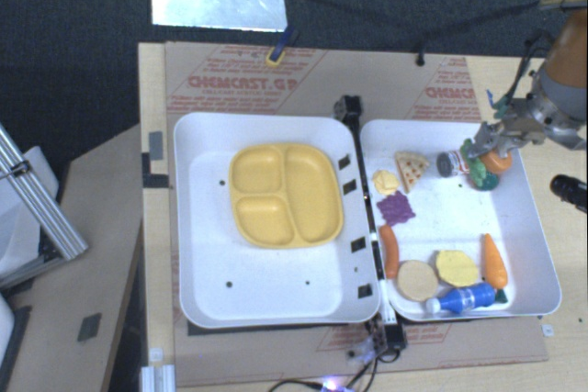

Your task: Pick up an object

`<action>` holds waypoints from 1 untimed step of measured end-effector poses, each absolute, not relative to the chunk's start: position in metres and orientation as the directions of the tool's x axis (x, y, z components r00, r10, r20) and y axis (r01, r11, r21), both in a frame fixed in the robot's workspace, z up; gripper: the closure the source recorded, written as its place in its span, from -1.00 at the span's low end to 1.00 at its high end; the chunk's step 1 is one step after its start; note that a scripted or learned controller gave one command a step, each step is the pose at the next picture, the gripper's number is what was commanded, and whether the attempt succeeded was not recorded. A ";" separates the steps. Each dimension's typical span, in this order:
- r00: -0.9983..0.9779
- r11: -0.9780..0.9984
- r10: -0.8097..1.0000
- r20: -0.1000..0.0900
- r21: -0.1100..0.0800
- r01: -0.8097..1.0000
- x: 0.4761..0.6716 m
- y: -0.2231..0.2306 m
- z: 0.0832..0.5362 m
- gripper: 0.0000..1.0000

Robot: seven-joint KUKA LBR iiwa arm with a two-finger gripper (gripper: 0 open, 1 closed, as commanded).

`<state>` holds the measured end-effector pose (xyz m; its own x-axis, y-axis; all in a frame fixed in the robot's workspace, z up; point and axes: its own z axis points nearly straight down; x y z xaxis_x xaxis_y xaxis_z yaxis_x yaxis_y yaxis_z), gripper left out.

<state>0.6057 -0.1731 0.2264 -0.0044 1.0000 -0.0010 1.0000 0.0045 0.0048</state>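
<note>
1. The gripper sits low over the far right corner of the right bin, reaching in from the right; whether it is open or closed cannot be told from this angle
2. Directly at the gripper's tip lies a small orange and green toy, touching or just under it; nothing shows clearly that the toy is gripped
3. Just left of that toy lies a small grey cylinder, on its side on the bin floor
4. Further left, a tan waffle-patterned wedge lies flat, with a pale yellow piece just beside it toward the bin divider
5. Below those, a purple leafy piece lies near the bin's left wall
6. An orange-red carrot-like piece lies lengthwise along that left wall, nearer the camera
7. At the near edge, a round tan disc touches a yellow slice, and a blue and white bottle lies on its side just in front of them
8. A second orange carrot lies to the right of the yellow slice, near the bottle's end
9. The left bin holds a yellow divided plate with three compartments, set roughly in the middle
10. Both bins rest on a sheet of brown printed board on the surface
</note>
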 end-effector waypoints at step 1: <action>-0.009 0.009 1.000 0.001 0.003 1.000 0.609 -0.124 0.232 1.00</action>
